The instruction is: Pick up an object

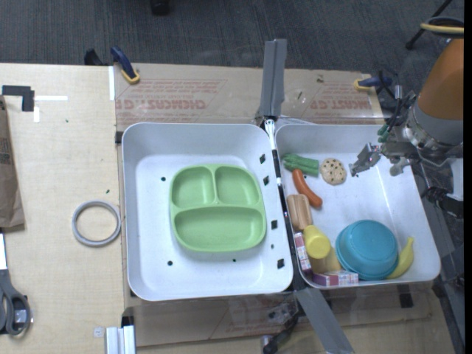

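Note:
My gripper hangs over the upper right part of the right bin, open, with nothing between its fingers. To its left in that bin lie a chocolate-chip cookie, a green pod and an orange carrot-like piece. Lower down are a tan bread roll, a yellow bottle, an upturned blue bowl, a banana and a small pink box. The cookie is the object closest to the gripper, a short way to its left.
The left bin holds a green divided plate. On the bench to the left lie a grey tape ring and scissors. Blue clamps sit behind the bins. A grey divider post stands between them.

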Motion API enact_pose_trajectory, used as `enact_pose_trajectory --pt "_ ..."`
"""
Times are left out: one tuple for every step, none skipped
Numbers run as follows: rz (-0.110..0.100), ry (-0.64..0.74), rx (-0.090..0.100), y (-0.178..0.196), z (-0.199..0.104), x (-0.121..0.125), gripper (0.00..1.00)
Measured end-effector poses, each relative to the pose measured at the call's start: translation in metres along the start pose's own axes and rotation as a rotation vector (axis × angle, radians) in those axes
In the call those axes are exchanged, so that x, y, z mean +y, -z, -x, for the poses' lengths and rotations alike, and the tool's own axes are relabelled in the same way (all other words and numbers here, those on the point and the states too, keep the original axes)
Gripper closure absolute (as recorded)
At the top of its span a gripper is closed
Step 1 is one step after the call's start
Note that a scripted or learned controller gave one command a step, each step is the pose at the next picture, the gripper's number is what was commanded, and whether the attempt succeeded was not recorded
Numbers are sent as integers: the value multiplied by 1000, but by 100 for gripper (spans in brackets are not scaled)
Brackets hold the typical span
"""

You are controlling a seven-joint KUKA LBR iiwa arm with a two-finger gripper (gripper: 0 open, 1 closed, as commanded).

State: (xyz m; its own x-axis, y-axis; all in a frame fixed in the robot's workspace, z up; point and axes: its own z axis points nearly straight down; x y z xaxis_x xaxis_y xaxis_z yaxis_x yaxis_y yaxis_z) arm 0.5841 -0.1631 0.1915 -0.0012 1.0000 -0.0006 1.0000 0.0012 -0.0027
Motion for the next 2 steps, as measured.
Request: enact_pose_trajectory --pt "1 234 0 -9 29 -1 0" --pt "0 239 1 -61 -31 -75 0"
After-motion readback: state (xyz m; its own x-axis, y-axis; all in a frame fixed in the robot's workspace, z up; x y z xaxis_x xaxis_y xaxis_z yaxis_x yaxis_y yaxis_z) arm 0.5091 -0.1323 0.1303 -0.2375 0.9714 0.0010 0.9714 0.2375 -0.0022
